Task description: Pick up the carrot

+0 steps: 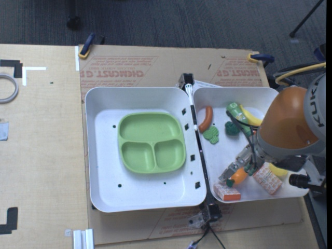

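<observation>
Desk (41, 154): light wood, with a cardboard sheet (155, 66) laid under two shallow white bins set side by side.

Left bin (98, 139): holds a green divided plate (152, 141), three compartments, lying flat near the middle.

Right bin (218, 95): holds the loose items.
- Sausage (206, 118), reddish-brown, lying near the dividing wall, towards the far side.
- Green leafy piece (210, 134), just beside the near end of the sausage.
- Dark green piece (232, 128), near the middle of the bin.
- Banana (250, 118), yellow, close to a light green item (234, 109) at the far side; partly hidden by the arm.
- Carrot (238, 176), orange, in the near half of the right bin, right at the tip of the tool.
- Red and white box (227, 192), at the near wall, just beside the carrot.
- Pale patterned block (268, 179), to the right of the carrot, next to a yellow item (278, 170) under the arm.

Arm (288, 123): grey with orange band, reaching in from the right over the right bin.

Tool (236, 174): lowered into the near half of the right bin, tip against the carrot. Finger spread and grip on the carrot: cannot tell from this angle.
</observation>
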You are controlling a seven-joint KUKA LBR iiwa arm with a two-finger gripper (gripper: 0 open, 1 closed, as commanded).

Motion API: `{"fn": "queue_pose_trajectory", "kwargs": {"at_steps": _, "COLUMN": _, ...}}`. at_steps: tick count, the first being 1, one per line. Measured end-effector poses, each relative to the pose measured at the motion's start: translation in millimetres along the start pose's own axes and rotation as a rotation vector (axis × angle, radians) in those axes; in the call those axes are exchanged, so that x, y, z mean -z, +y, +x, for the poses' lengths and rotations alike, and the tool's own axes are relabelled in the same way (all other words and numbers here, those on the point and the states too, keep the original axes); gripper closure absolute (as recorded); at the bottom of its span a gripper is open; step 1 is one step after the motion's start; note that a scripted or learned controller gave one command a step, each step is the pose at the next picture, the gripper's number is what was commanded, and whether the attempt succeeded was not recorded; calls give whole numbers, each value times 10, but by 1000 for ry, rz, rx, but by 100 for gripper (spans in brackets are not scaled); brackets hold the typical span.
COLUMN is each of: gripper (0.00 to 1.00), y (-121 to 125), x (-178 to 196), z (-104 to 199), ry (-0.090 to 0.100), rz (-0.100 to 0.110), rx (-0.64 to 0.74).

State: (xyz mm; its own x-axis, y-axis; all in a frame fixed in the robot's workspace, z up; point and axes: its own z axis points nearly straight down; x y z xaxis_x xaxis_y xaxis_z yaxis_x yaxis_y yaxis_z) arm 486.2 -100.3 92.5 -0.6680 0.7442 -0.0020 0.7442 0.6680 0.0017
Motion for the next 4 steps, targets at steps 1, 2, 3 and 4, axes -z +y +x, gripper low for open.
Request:
{"fn": "queue_pose_trajectory", "kwargs": {"at_steps": 1, "gripper": 100, "y": 10, "x": 99, "z": -13, "ry": -3, "rz": -3, "rx": -3}}
{"fn": "queue_pose_trajectory", "kwargs": {"at_steps": 2, "gripper": 0, "y": 10, "x": 99, "z": -12, "ry": -3, "rz": -3, "rx": -3}}
{"fn": "queue_pose_trajectory", "kwargs": {"at_steps": 3, "gripper": 0, "y": -71, "x": -2, "z": 37, "ry": 1, "rz": 1, "rx": -494}}
{"fn": "queue_pose_trajectory", "kwargs": {"at_steps": 4, "gripper": 0, "y": -45, "x": 0, "z": 58, "ry": 0, "rz": 0, "rx": -361}}
